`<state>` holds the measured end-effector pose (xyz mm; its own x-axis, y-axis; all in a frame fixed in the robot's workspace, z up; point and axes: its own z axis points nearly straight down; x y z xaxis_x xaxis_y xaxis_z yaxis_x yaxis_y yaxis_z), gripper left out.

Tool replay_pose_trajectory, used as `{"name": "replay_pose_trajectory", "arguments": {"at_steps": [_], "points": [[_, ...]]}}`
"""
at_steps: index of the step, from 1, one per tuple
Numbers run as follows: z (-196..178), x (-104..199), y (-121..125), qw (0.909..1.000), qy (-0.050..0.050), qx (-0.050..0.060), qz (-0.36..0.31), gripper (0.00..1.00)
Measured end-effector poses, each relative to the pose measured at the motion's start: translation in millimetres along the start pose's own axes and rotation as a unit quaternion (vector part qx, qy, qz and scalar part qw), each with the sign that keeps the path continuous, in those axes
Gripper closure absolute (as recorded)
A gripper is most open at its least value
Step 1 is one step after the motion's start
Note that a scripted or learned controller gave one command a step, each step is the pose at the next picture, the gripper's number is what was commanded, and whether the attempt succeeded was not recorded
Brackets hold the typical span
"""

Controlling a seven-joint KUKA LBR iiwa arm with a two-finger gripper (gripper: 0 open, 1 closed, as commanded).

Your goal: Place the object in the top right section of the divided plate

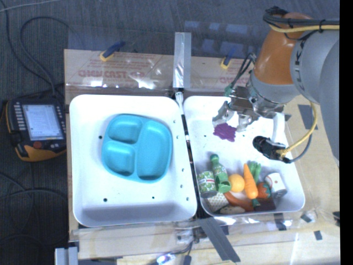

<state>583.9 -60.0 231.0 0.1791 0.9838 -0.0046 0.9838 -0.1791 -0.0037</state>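
Claw (pixel 233 116) spread above purple grapes (pixel 224 131), open bin floor around, grapes' long axis left-right, divided plate (pixel 136 147) in left bin

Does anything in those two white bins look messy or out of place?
Nothing looks broken or spilled. The toy food lies jumbled in a heap at the near end of the right bin, while one purple piece sits alone farther up, just under the gripper. The blue divided plate lies flat in the left bin.

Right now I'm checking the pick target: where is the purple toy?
The purple toy lies in the right bin, in its upper part, just below the gripper and apart from the toy pile along the near edge.
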Motion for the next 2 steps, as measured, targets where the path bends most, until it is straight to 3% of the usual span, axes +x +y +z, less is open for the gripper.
{"name": "replay_pose_trajectory", "arguments": {"at_steps": [1,2], "points": [[48.9,74.9,-8.6,1.0000,0.001,0.001,0.007,1.00],[48.5,67.9,30.3,0.9999,0.001,0.000,0.016,1.00]]}}
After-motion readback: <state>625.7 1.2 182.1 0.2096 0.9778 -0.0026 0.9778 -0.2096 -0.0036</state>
